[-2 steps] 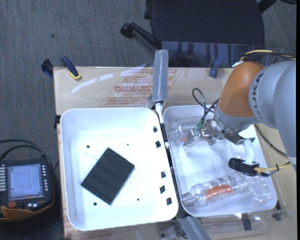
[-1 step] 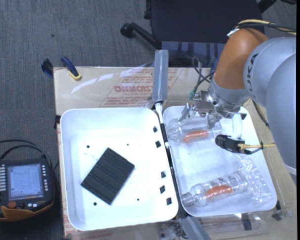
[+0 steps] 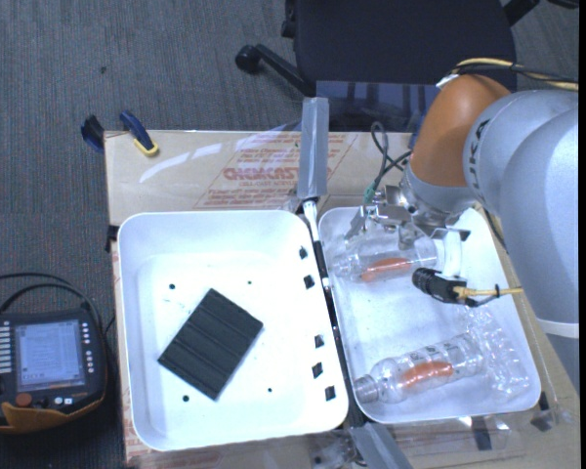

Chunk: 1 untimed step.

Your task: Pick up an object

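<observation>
Clear plastic bottles lie in the right bin [image 3: 371,345]: one bottle [image 3: 386,264] near its far edge, directly under the gripper [image 3: 402,225], another bottle [image 3: 425,371] near the front rim. Whether the jaws are spread or closed on anything, I cannot tell; the wrist hides them. A black pad [image 3: 211,343] lies flat in the left bin [image 3: 137,291].

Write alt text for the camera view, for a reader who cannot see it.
The claw of a grey and orange arm hangs over a clear bottle at the back of the right bin. A second clear bottle lies near that bin's front, and a black ribbed slab lies in the left bin.
</observation>
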Each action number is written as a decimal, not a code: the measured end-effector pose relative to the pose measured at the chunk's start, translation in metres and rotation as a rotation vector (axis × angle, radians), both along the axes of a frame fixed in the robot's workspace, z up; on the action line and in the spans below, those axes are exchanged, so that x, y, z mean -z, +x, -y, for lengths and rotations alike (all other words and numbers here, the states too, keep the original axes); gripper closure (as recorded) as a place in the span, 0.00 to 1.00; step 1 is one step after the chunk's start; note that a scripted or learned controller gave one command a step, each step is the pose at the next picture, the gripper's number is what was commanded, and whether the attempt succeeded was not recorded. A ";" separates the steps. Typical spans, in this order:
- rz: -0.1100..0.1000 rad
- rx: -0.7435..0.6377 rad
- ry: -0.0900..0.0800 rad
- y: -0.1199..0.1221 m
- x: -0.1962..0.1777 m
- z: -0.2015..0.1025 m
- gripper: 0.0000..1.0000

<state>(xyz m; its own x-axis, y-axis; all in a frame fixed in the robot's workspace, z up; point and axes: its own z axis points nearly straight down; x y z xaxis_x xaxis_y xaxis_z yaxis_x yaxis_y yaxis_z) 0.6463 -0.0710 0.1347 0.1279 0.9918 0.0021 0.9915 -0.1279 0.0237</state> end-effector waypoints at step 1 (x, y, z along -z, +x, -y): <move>0.021 -0.144 -0.002 -0.016 0.011 0.017 0.00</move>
